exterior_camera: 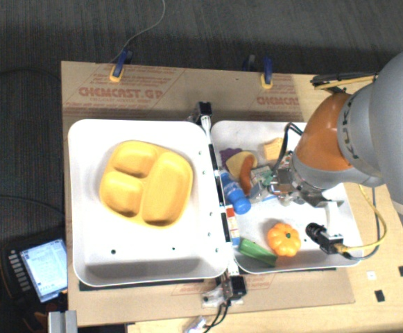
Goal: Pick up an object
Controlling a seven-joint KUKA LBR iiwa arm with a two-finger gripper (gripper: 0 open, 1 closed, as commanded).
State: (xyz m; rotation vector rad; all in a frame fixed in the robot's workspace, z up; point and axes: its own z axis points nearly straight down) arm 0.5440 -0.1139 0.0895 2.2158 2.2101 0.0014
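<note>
Two bins: white and shallow, side by side on a brown board; the left bin (83, 186) and the right bin (347, 217) meet along a dark seam in the middle.
Left bin contents: one yellow compartment tray (146, 182), turned upside-down or moulded in three humps, lying near the bin's centre, apart from the walls.
Arm: grey, with an orange band (326, 141), coming in from the right edge and bending down over the right bin.
Gripper: the gripper (274, 182) sits low over the upper-middle of the right bin, among the objects there; its tips are hidden by its own body and the clutter, so whether it is clenched or released cannot be told.
Objects near gripper: a blue bottle-like item (234, 193) just left of it by the bin's left wall; a rounded orange-brown piece (241, 162) and a purple piece (230, 154) above that; a pale yellow wedge (274, 148) near the top wall.
Pumpkin: a small orange pumpkin (284, 239) lies in the lower part of the right bin, apart from the gripper.
Green item: a green piece (258, 252), possibly a vegetable, lies just left of and below the pumpkin, touching or nearly touching it.
Board: two clamps (266, 75) hold its far edge.
Floor, lower left: a small lit screen (43, 266).
</note>
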